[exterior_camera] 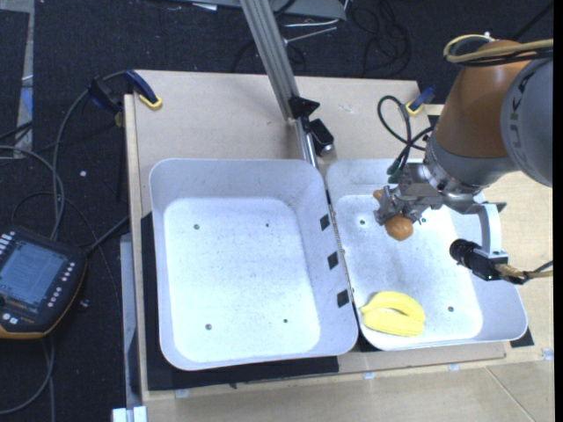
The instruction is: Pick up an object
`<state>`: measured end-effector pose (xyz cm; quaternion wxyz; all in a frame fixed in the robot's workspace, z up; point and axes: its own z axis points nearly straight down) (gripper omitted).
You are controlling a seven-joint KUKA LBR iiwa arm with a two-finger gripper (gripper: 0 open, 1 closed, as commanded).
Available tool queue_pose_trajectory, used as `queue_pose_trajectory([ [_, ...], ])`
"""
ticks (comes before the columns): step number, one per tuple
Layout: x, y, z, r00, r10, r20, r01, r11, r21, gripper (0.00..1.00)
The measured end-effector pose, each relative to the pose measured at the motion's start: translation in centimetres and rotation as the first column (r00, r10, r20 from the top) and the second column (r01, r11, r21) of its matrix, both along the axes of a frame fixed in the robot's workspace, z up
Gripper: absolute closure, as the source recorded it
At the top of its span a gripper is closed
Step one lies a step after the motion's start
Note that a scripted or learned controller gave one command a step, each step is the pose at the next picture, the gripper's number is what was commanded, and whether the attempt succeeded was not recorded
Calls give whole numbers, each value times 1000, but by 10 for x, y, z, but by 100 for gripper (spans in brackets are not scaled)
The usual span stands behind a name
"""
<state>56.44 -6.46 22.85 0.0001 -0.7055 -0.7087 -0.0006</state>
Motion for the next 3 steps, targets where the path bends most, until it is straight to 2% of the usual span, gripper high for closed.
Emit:
queue_pose_trajectory([
  [1,9,51,-8,1000,0,-2,0,1000,0,100],
  [3,46,145,-3,1000,0,-1,0,1000,0,100],
])
